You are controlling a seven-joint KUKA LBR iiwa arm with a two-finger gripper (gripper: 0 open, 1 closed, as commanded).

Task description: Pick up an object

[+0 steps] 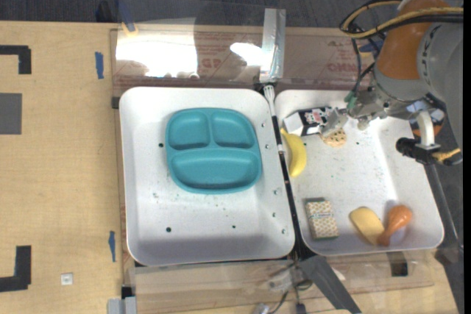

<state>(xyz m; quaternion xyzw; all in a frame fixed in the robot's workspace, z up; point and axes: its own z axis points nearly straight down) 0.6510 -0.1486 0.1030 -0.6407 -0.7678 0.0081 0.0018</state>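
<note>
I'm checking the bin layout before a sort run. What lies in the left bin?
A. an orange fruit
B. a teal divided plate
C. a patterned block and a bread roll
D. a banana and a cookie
B: the teal divided plate sits alone on the floor of the left bin, while the banana and the cookie lie in the right bin.

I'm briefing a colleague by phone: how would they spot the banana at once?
Look at the right white bin, along its left wall beside the divider. The banana lies there, a curved plain yellow piece; the patterned block and the rounded yellow and orange pieces sit nearer the front edge.
</note>
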